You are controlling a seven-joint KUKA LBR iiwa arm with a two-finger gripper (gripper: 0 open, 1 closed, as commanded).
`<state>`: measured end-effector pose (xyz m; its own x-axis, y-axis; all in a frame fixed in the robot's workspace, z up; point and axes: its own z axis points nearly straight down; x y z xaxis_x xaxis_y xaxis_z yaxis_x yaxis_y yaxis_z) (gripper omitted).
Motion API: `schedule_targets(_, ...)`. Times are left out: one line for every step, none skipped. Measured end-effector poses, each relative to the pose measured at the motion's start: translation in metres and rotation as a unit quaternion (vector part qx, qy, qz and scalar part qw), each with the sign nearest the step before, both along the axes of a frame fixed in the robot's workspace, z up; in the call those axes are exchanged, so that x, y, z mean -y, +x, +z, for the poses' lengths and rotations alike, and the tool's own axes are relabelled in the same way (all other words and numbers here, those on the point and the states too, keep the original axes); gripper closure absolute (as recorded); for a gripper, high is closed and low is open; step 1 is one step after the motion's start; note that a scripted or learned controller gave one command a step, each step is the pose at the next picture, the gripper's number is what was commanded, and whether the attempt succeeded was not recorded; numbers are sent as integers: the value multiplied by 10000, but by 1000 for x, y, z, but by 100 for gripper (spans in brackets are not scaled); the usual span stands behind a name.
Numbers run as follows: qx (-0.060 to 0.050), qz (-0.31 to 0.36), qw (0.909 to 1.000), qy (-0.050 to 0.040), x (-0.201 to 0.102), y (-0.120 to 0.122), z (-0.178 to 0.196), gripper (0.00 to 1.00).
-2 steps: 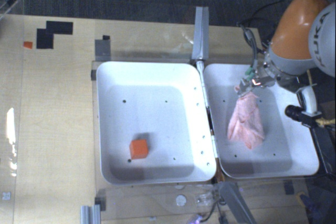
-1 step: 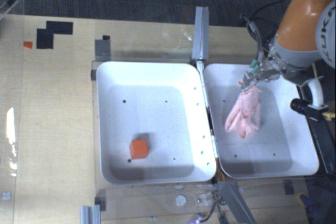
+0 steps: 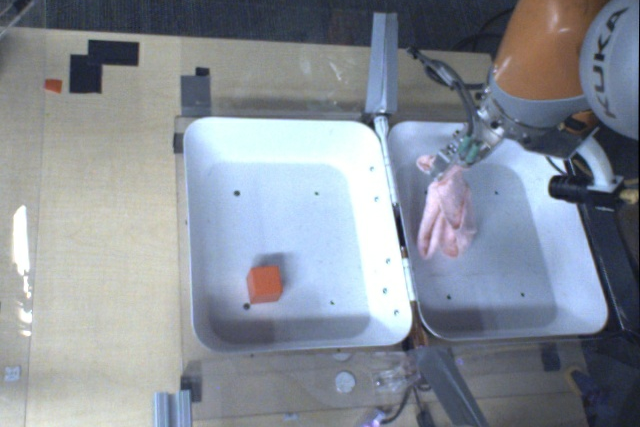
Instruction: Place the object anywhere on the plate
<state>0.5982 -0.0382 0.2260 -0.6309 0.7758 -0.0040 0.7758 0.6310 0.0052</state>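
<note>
The limp pink cloth-like object [image 3: 446, 212] hangs from the fingers of the gripper [image 3: 463, 153], pinched at its top, over the right white bin [image 3: 560, 315]. Lifted, then — not yet placed. No plate is discernible; a small orange block [image 3: 265, 284] lies left of that bin, in the left white bin [image 3: 205, 215].

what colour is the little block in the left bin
Orange. The block sits in the left bin, plain in the camera view.
</note>
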Motion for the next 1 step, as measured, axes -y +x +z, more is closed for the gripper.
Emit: schedule_targets(12,1999,9798,-9,-50,4,-8,100)
